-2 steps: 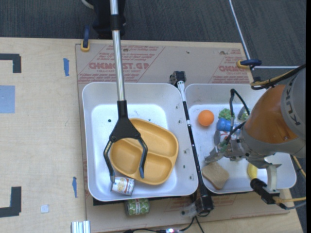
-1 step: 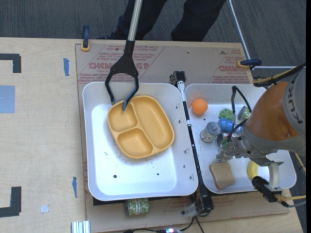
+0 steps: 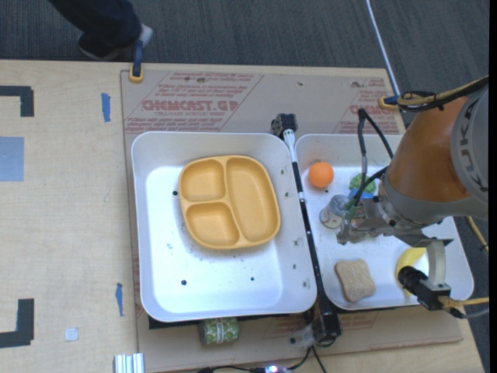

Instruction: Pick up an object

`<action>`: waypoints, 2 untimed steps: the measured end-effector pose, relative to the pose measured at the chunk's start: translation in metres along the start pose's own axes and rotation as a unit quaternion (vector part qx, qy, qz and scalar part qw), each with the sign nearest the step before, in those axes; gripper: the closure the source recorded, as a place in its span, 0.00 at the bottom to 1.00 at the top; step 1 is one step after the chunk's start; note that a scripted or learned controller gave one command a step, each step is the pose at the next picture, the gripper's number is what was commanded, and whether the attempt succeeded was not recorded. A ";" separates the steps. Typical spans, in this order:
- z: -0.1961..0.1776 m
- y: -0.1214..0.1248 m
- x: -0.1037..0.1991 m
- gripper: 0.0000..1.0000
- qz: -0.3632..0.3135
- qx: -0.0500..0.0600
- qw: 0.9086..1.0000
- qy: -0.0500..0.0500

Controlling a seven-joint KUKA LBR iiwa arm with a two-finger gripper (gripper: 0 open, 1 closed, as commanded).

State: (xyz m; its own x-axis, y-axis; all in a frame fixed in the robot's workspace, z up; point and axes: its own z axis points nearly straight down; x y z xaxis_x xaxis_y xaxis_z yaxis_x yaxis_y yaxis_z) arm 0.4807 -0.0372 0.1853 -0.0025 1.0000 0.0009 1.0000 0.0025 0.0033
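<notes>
The right bin (image 3: 463, 284) holds an orange ball (image 3: 320, 175) near its back left, a tan sponge-like slab (image 3: 356, 279) at the front, a yellow object (image 3: 409, 261) at the front right, and a green item (image 3: 358, 183) partly hidden by the arm. My gripper (image 3: 347, 222) hangs low over the bin's middle, between the ball and the tan slab, above a small grey round thing (image 3: 332, 217). Nothing shows clearly between its fingers.
The left bin (image 3: 147, 231) carries a yellow three-compartment plate (image 3: 230, 201). A green can (image 3: 220, 332) lies on the bench in front of the left bin. Black cables loop over the arm (image 3: 435, 169) above the right bin. A clamp (image 3: 285, 123) sits between the bins at the back.
</notes>
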 end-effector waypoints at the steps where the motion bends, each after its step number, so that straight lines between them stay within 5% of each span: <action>1: 0.015 0.000 -0.062 1.00 0.001 0.002 1.000 0.000; 2: 0.022 0.024 -0.156 1.00 0.002 0.001 1.000 -0.002</action>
State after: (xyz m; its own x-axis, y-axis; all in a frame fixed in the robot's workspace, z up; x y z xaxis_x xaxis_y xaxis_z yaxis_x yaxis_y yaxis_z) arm 0.5053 -0.1930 0.1632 0.0011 1.0000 -0.0028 1.0000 -0.0011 0.0020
